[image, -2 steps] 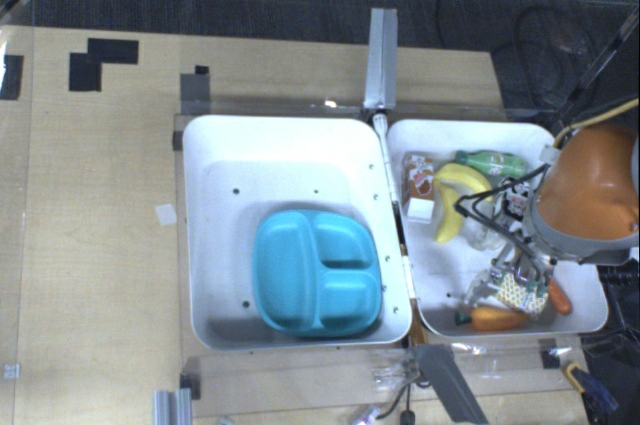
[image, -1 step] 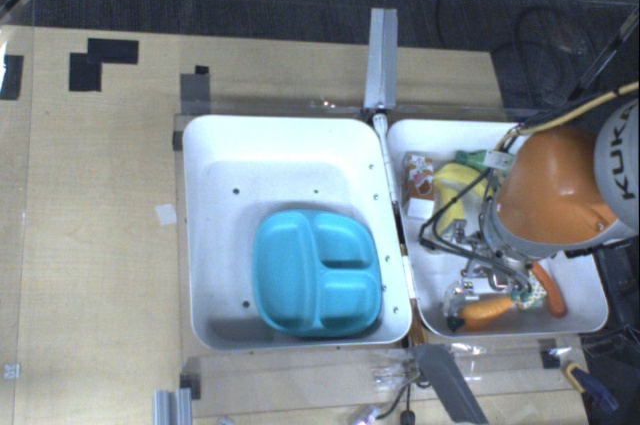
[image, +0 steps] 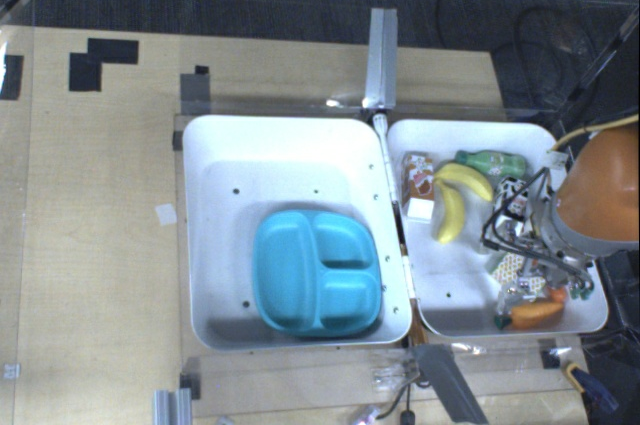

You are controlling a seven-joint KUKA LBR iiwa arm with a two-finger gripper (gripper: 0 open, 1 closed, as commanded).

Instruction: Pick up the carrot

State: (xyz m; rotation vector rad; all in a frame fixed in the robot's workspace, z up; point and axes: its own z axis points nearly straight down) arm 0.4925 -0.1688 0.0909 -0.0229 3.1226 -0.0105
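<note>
Wooden bench (image: 90, 213), two white bins; dark carpet beyond. Carrot (image: 535, 313) in right bin (image: 450, 308), near corner, just below gripper (image: 522, 285). Gripper state: cannot tell.

Banana (image: 452, 200) and bottle (image: 490, 162) crowd right bin (image: 470, 318).

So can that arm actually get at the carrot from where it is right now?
Probably yes. The carrot lies near the front corner of the right bin, and the gripper hangs just above it. Nothing lies on top of it, though the bin's wall close by may crowd the approach.
</note>
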